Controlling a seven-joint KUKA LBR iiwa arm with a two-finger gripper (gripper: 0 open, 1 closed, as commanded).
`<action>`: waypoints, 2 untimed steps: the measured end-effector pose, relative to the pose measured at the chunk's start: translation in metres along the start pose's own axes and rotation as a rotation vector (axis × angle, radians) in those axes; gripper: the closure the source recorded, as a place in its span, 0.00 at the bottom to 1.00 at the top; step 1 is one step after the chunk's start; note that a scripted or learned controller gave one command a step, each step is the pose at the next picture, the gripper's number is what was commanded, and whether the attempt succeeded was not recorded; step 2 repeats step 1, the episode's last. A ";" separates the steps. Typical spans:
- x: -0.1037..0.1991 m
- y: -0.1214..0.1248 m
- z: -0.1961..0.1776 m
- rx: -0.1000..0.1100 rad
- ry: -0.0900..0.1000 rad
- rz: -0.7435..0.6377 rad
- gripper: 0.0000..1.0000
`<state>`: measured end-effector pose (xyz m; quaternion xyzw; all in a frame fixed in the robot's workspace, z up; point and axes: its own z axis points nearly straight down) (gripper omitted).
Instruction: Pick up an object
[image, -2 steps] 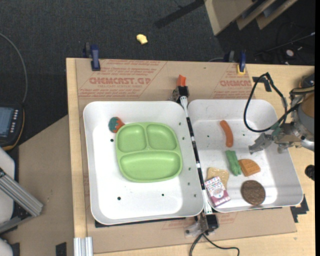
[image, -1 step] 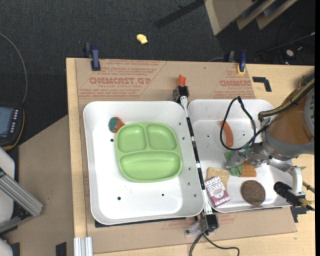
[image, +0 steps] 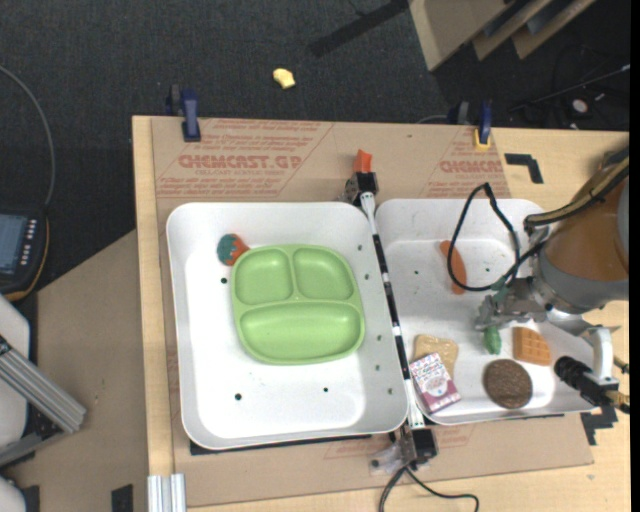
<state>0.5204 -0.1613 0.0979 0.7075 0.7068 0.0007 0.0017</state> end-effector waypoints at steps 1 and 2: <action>0.062 0.060 -0.056 -0.004 0.000 -0.007 1.00; 0.062 0.060 -0.056 -0.004 0.000 -0.007 1.00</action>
